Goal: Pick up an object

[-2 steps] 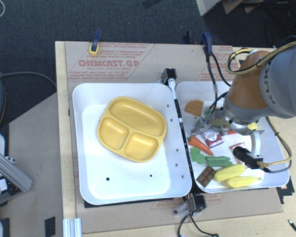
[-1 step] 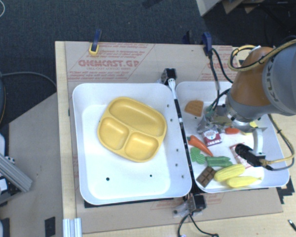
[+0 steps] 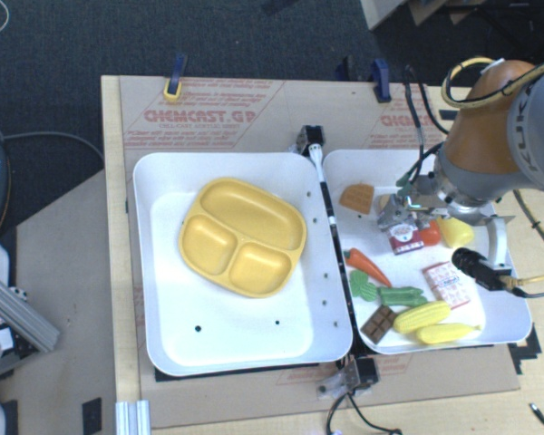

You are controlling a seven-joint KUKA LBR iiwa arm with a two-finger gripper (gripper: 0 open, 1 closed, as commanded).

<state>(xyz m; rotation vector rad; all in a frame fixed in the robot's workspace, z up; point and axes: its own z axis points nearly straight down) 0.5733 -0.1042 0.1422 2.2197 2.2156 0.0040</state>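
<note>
Nearest the camera, along the front edge of the right bin (image 3: pixel 517 324), lie a banana (image 3: pixel 446 333) and a corn cob (image 3: pixel 422 316), side by side and touching, with a brown chocolate bar (image 3: pixel 377 323) just to their left; these sit loose and flat, scattered as targets for picking rather than arranged. Behind them a green pod (image 3: pixel 388 293) and a carrot (image 3: pixel 367 264) lie slantwise near the bin's left wall, and a red-and-white card (image 3: pixel 446 285) rests flat toward the right; a brown bread piece (image 3: pixel 356 198) sits alone near the back left corner, well apart from the rest.

Over the middle of that bin the arm (image 3: pixel 490 143) reaches in from the right, its wrist bent down so that the gripper (image 3: pixel 401 217) points into the clutter; just under it lie a small red-and-white packet (image 3: pixel 403 236), a red piece (image 3: pixel 427 235) and a lemon (image 3: pixel 456 232), close together. That packet is, by my judgement, the likeliest target, since the gripper hangs directly over it; whether the claw is wide, narrow or closed on anything I cannot tell, the wrist hiding it.

Left of the divider, the left bin (image 3: pixel 163 324) holds a yellow tray (image 3: pixel 243 236) with three compartments, set slantwise; it probably serves as a drop place, so the pick seems not yet done.
</note>
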